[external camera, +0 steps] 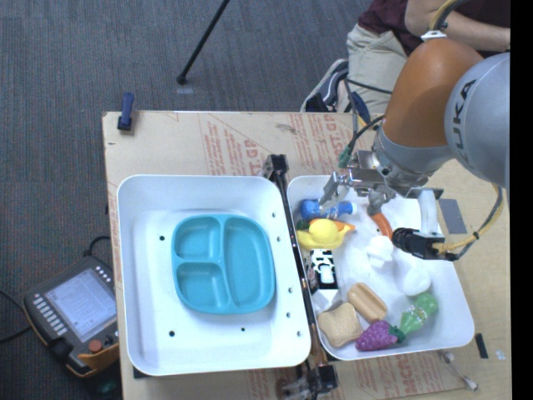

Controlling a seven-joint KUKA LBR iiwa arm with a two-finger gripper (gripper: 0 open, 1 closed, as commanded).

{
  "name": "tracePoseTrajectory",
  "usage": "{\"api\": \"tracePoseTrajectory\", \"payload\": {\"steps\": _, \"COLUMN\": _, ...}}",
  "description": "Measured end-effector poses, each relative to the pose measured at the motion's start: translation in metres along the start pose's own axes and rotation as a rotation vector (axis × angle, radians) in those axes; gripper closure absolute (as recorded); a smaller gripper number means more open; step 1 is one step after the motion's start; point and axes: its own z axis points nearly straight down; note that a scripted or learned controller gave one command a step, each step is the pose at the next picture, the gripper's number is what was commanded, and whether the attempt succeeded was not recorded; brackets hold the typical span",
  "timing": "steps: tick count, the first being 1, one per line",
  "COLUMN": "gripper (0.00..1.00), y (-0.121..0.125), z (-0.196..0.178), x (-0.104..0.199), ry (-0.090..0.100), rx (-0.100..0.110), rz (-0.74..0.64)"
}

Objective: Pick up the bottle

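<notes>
The green bottle (419,310) lies at five o'clock from the hand (343,192), whose fingers are spread and hold nothing.

The scene is viewed from a single camera fixed above the tabletop (208,136), looking down at a slant. The left bin (133,223) is taken as landmark: it is seen near the middle of the view, the right bin (454,315) beside it, carpeted floor (75,48) beyond and left of it; the distance is moderate
</notes>
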Motion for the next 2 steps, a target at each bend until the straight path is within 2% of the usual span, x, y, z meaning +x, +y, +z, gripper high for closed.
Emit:
{"api": "tracePoseTrajectory", "payload": {"steps": 1, "gripper": 1.0, "y": 0.0, "z": -0.01, "x": -0.001, "ry": 0.0, "rx": 0.001, "rz": 0.002}}
{"api": "tracePoseTrajectory", "payload": {"steps": 2, "gripper": 1.0, "y": -0.056, "z": -0.057, "x": 0.064, "ry": -0.001, "rx": -0.002, "rz": 0.177}}
